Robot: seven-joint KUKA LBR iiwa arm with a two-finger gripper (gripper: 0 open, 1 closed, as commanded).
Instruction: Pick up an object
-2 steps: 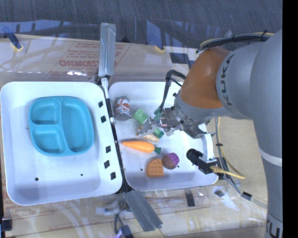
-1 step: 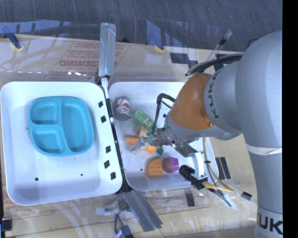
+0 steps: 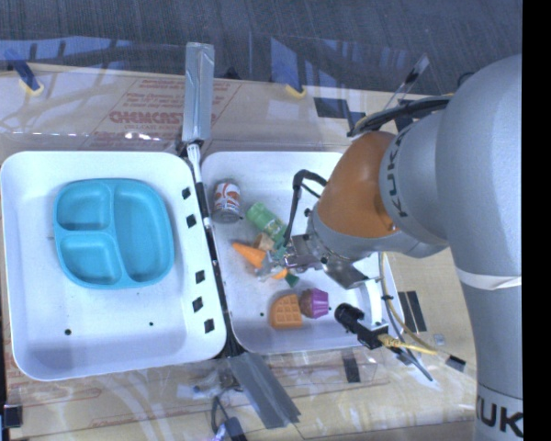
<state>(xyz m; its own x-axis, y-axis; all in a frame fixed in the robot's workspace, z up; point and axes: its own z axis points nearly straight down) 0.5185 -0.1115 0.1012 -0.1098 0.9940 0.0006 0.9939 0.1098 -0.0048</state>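
Gripper [image 3: 280,263] low in the right bin [image 3: 257,168], poised for a pick; finger state cannot be told. Orange carrot [image 3: 250,254] lies just beside, waffle [image 3: 286,311] near below

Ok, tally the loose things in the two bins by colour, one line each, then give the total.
Blue: 1, the divided plate in the left bin
Red and white: 1, the can
Green: 1, the bottle
Orange: 2, the carrot and the waffle
Purple: 1, the small toy
Total: 6
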